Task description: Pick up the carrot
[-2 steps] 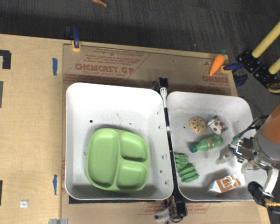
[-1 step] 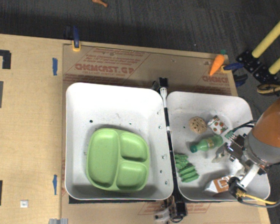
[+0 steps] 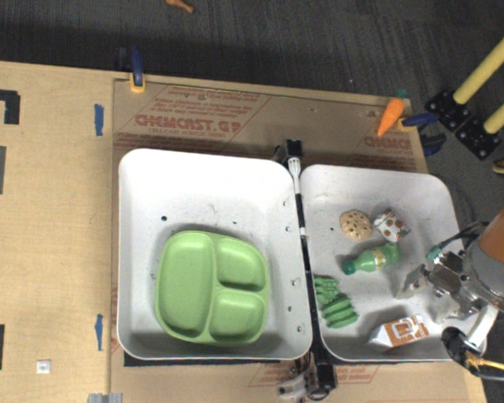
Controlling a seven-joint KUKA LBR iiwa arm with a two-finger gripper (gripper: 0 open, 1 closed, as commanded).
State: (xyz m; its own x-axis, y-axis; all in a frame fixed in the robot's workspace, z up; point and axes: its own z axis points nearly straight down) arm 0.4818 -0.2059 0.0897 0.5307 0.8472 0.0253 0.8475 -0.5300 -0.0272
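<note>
Carrot (image 3: 390, 116) is not in either bin: it lies on the bench board behind the right bin (image 3: 442, 194), just beyond the far rim, near a blue clamp (image 3: 421, 120). Its long axis runs from the green top at the back down and a little leftward to the orange tip. Gripper (image 3: 440, 283) hangs low over the right side of the right bin, well apart from the carrot, which lies up and to the left of it in the camera view. Whether its jaws are spread or closed I cannot tell, and nothing is seen in its grasp. I judge the arm must travel over the far rim.
</note>
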